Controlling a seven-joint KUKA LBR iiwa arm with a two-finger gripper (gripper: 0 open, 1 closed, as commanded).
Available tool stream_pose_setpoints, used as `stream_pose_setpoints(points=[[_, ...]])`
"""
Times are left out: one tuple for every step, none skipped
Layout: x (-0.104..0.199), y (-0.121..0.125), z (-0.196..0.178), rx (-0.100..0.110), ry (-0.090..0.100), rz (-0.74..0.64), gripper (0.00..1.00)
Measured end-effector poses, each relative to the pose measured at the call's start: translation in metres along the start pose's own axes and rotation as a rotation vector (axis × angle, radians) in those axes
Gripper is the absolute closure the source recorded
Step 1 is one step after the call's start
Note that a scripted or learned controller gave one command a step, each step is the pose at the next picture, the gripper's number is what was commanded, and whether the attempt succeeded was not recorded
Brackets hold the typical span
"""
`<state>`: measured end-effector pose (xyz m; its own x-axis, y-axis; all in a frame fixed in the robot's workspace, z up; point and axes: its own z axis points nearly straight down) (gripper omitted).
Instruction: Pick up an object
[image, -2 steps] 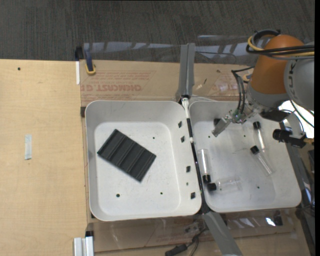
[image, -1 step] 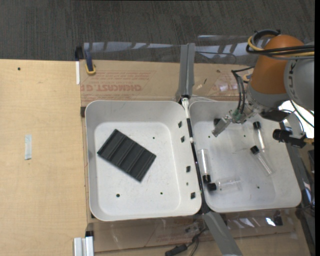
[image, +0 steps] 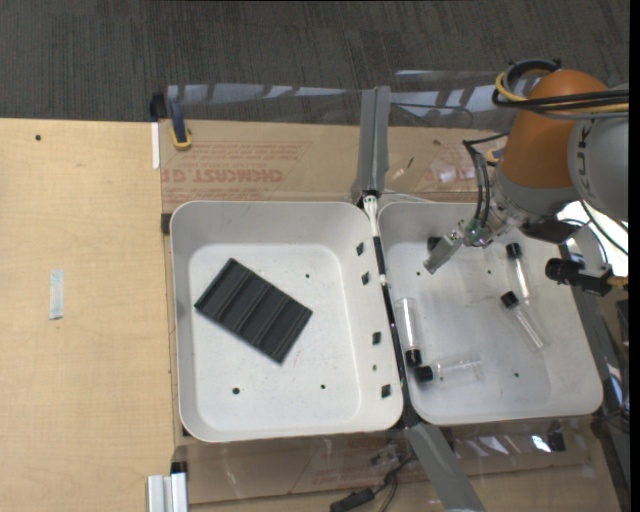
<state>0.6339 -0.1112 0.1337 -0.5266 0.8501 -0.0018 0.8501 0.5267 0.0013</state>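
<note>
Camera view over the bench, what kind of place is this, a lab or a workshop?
Probably a robotics lab test cell set up for grasping trials: a grey arm with an orange band reaches over two shallow white plastic bins, which hold a dark ribbed rectangular slab and clear plastic tubes with black caps.

Two bins (image: 190, 330), white plastic by the look, smooth, faint sheen, light speckling on floors. Dark ribbed slab (image: 253, 310) in left bin: matt, charcoal, grooved surface, plastic or rubber, cannot tell which. Clear tubes (image: 409, 322) with black caps in right bin: transparent, glossy, plastic or glass. Bench top (image: 80, 300): pale wood grain, smooth, matt. Brown cardboard (image: 250, 165) behind bins, printed red, matt. Arm's orange band (image: 553, 130): smooth, satin gloss. Grey metal bar (image: 373, 140) between bins, dull finish. Floor (image: 250, 45) beyond: dark, ribbed, carpet-like.
</note>
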Motion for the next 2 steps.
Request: stream_pose_setpoints(points=[[0.0,0.0,0.0,0.0,0.0,0.0,0.0],[0.0,0.0,0.0,0.0,0.0,0.0,0.0]])
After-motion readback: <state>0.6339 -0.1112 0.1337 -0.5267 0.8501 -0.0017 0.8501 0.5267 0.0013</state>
